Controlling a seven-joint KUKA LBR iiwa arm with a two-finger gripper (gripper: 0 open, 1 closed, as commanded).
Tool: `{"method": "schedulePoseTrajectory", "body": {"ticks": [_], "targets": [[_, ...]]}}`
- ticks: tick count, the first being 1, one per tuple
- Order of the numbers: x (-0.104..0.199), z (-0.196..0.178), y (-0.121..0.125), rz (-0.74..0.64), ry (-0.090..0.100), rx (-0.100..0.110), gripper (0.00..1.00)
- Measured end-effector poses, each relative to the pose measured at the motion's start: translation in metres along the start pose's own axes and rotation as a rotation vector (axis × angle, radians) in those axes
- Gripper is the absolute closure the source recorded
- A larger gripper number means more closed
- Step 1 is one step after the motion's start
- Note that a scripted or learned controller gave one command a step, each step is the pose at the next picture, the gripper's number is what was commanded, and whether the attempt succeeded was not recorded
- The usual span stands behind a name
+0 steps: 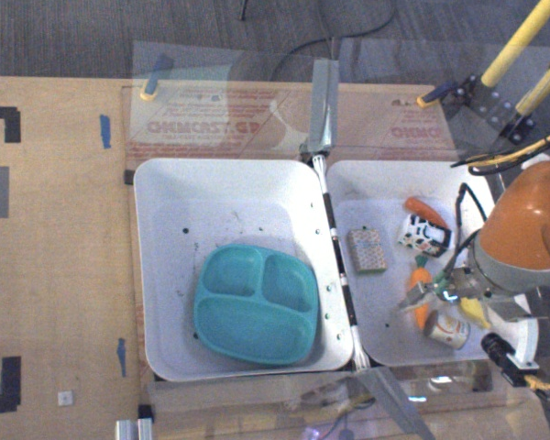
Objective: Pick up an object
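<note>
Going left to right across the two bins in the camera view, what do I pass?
Teal divided plate in the left bin → small patterned card in the right bin → black-and-white packet → gripper → arm's orange band.

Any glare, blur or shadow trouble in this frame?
Camera view: soft overall, so the small objects near the gripper blur together; faint reflections on the clear panel behind the bins; a mild shadow along the teal tray; even lighting otherwise.
</note>
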State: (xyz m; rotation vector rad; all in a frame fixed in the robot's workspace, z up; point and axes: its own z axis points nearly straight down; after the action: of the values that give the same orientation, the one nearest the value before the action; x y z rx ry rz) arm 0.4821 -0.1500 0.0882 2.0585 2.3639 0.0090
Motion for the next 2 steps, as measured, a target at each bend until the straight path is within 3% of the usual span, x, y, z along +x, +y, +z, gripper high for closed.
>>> {"method": "schedulePoseTrajectory", "body": {"ticks": [1,2], "targets": [[0.020,-0.012,0.010,-0.041,0.000,0.006,0.00],[0.018,-0.022,0.010,-0.036,-0.001,0.003,1.00]]}}
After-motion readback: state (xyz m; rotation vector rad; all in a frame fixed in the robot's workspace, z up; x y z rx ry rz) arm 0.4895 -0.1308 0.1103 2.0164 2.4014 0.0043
